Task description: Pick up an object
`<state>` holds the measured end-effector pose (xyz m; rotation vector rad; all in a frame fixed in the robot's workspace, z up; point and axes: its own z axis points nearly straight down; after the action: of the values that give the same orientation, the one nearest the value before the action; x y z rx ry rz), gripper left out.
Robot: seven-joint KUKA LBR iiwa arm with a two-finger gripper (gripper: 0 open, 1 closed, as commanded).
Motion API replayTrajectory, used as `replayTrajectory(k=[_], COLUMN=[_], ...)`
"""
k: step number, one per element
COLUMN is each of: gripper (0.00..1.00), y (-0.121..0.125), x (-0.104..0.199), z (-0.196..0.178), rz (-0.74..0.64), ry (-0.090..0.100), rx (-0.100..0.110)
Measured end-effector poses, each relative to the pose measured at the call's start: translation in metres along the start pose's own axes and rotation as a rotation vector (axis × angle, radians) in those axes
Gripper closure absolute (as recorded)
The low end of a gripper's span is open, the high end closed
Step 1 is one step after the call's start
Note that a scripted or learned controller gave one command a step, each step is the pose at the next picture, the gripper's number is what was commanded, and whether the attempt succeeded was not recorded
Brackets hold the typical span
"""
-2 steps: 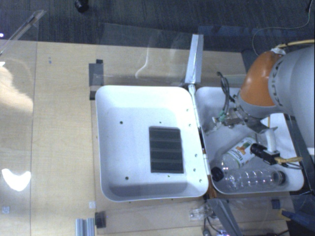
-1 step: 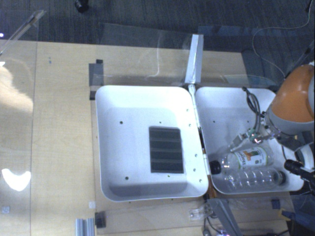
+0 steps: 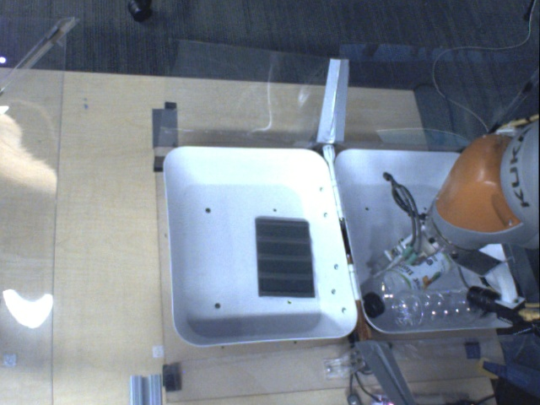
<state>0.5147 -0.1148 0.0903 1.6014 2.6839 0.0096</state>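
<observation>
- Left bin [image 3: 194,226]: holds a dark ribbed pad [image 3: 285,257], lying flat right of the middle, clear of the walls.
- Right bin [image 3: 363,184]: holds a clear plastic bottle [image 3: 418,305] with a black cap, lying on its side along the near wall (cap toward the left bin).
- Arm [image 3: 485,197]: reaches over the right bin, orange band uppermost, cables trailing beside it.
- Gripper [image 3: 415,256]: low in the right bin, just above the bottle; the wrist and clutter hide its tips, so its state cannot be told.
</observation>
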Motion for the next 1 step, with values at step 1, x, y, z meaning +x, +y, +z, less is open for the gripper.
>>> replayTrajectory(k=[1], gripper=[1.0], y=[0.0044], x=[-0.0014], z=[-0.0129], rz=[0.0], ry=[-0.007], rx=[-0.011])
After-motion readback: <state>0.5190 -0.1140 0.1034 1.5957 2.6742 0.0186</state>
